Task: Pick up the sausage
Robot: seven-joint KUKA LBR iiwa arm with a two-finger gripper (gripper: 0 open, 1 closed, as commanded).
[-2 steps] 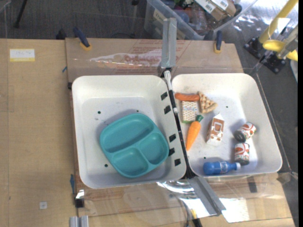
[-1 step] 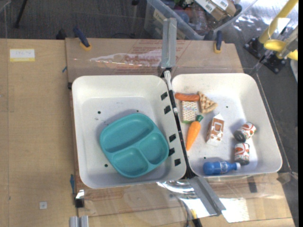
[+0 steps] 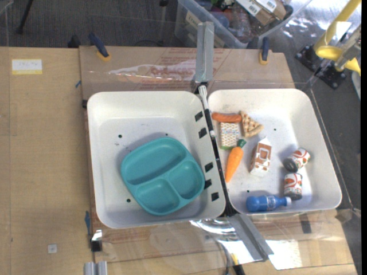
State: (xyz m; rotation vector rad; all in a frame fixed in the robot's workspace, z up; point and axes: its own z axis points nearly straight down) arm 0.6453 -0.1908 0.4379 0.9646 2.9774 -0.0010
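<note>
1. tool state. the state of the gripper, spread or pressed together, cannot be told from the camera view. nothing is showing as held.

2. task item. the sausage (image 3: 227,118) is lying flat in the right bin (image 3: 323,148), which is the bin on the arm's entry side. it is sitting at the far corner of that bin, away from the entry side, and is running roughly parallel to the bin's rear wall. its inner end is resting just beside the divider where the two bins are meeting.

3. items around the sausage.
- a tan lattice-patterned wedge (image 3: 250,125) is lying just beside the sausage, toward the entry side. whether the two are touching cannot be told.
- a green and white packet (image 3: 229,135) is lying directly in front of the sausage and appears to be touching it.
- a carrot (image 3: 234,160) is lying in front of the packet, with its green top pointing toward the packet.
- a brown and white carton (image 3: 261,157) is lying near the carrot, toward the entry side.
- two red and white cans (image 3: 297,159) (image 3: 293,184) are lying closest to the entry side, well apart from the sausage.
- a blue bottle (image 3: 265,202) is lying on its side along the front wall.

4. other bin. the left bin (image 3: 97,153), farther from the entry side, is holding a teal divided plate (image 3: 163,175), which is lying flat.
</note>
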